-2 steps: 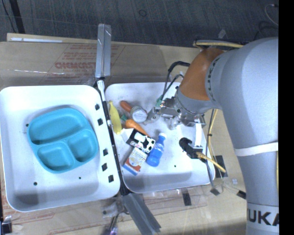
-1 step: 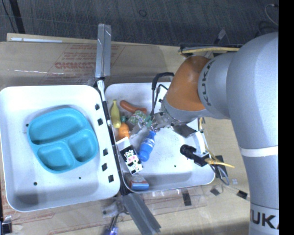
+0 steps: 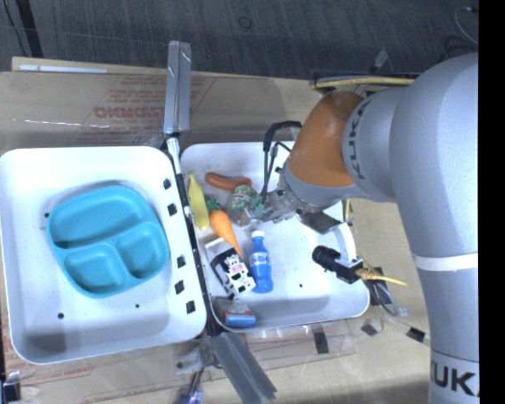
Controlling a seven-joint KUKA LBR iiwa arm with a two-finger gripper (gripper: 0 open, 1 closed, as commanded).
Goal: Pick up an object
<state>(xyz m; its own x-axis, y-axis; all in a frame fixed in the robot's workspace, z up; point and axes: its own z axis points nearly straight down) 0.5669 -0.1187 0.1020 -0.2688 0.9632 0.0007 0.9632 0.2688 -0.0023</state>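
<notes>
Two white bins sit side by side: the left bin (image 3: 17, 251) holds a blue divided tray (image 3: 108, 238); the right bin (image 3: 320, 297) holds a blue-capped bottle (image 3: 260, 265), carrot (image 3: 225, 229), banana (image 3: 198, 204) and sausage (image 3: 227, 180). The gripper (image 3: 265, 207) hangs over them, its grip hidden.

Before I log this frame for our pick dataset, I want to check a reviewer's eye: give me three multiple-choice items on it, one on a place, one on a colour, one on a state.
1. Where does the divided tray lie?
A. left bin
B. right bin
C. on the bench outside the bins

2. What colour is the bottle?
A. red
B. blue with a white cap
C. green

3. How does the bottle rest?
A. standing upright
B. lying on its side
C. hanging from the gripper

Answers:
1 A, it sits alone on the left bin floor.
2 B, blue body, white cap.
3 B, it lies flat in the right bin beside the carrot.
</notes>
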